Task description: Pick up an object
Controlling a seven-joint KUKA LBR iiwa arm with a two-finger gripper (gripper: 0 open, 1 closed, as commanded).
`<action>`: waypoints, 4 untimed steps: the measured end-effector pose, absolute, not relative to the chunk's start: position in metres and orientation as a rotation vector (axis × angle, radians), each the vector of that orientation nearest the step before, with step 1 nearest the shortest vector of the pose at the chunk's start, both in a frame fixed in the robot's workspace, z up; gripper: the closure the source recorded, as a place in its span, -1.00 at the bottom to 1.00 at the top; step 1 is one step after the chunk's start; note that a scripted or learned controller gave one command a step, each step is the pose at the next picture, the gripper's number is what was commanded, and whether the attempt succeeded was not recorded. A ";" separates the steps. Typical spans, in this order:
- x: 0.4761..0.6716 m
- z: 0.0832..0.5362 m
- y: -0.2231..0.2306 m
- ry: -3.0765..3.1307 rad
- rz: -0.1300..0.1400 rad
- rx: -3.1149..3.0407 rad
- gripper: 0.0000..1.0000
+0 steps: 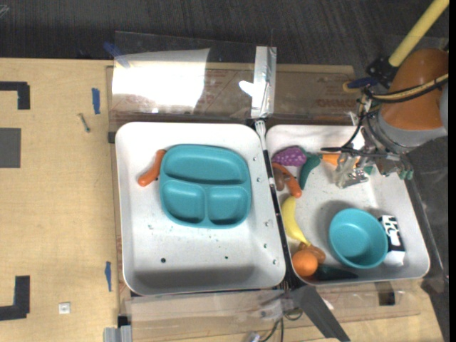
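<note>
Currently the gripper (354,171) is being held low at the far end of the right bin (417,223), its grip seemingly unreadable, with an orange piece (330,159) lying just left of it.

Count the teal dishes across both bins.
2. The teal divided plate lies in the left bin; the teal bowl sits in the right bin, near its front. None looks hidden.

Right white bin (417,223): crowded. A teal round bowl (358,238) fills its lower centre; a yellow banana (291,221) and orange ball (305,263) line its left wall; purple grapes (290,154) sit at upper left. Bare floor remains at centre right. Left white bin (135,212): a teal divided plate (206,184) occupies the middle; lower floor open.
</note>
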State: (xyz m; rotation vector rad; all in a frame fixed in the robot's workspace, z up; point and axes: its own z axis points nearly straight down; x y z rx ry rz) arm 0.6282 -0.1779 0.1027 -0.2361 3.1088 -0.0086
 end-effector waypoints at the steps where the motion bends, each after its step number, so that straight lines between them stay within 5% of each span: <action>1: 0.670 0.134 -0.126 3.126 0.001 -0.123 1.00; 2: 0.669 0.133 -0.127 3.129 0.000 -0.120 -1.00; 3: 0.578 0.089 -0.123 3.126 -0.002 -0.158 -1.00; 4: 0.543 0.105 -0.122 3.009 0.008 -0.522 -1.00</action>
